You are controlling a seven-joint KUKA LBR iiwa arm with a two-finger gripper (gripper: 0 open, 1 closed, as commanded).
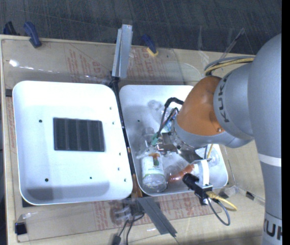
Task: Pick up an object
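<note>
A: What lies nearest in the right white shallow bin [134, 137]?

B: A clear plastic bottle with a pale label [153, 171], lying by the bin's near wall, close to the divider; just right of it an orange-red curved object [178, 175], small and hard to name.

A: And the two-finger gripper [161, 143]?

B: Low over the bin's middle, just above the bottle; whether its jaws are apart or closed I cannot tell; nothing visibly held.

A: Obstructions?

B: The grey arm with the orange band [201, 114] covers the bin's right half; clear clutter sits farther back.

A: Open room?

B: The left white bin [32, 137], with a dark ribbed rectangular panel [78, 134] at its middle.
</note>
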